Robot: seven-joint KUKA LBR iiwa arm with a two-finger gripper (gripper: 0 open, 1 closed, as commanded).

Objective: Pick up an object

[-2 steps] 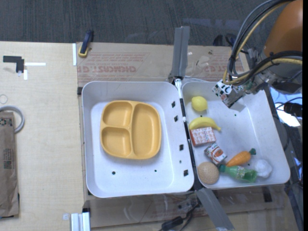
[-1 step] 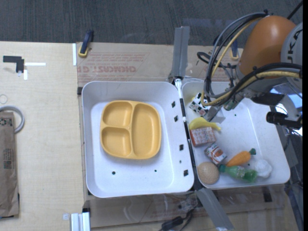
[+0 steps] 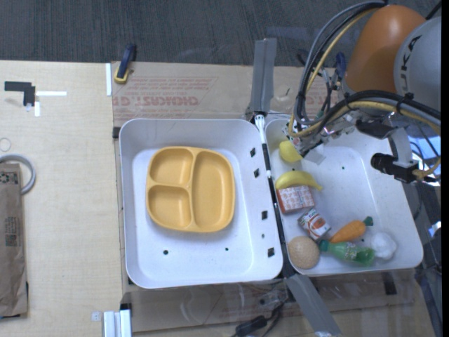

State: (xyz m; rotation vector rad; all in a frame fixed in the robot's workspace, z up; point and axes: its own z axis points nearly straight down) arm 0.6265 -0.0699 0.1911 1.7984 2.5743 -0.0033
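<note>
The gripper [image 3: 303,140] hangs low over the far left corner of the right bin [image 3: 393,188], under a tangle of black and yellow cables [image 3: 319,62]. Whether it is released or clenched cannot be told; the wrist and cabling hide that part. A small yellow lemon [image 3: 289,152] lies just beside it, on the near left side, and whether the two touch cannot be told.

Taking the lemon as the landmark: a banana [image 3: 298,181] lies just in front of it, toward the near edge. A small red and white packet [image 3: 296,199] touches the banana's near side. Farther on the near side sits a little can [image 3: 313,224] with a red and white label, and beyond that a tan egg-shaped thing [image 3: 304,252] rests in the near left corner. To the right of the can lie a toy carrot [image 3: 349,231] and a green bottle [image 3: 347,253], with a white fluffy ball [image 3: 383,243] at the far right.

Left of the lemon, across the bin walls, the left bin [image 3: 140,244] holds a yellow divided plate [image 3: 190,188] with three compartments, lying flat near its middle.
</note>
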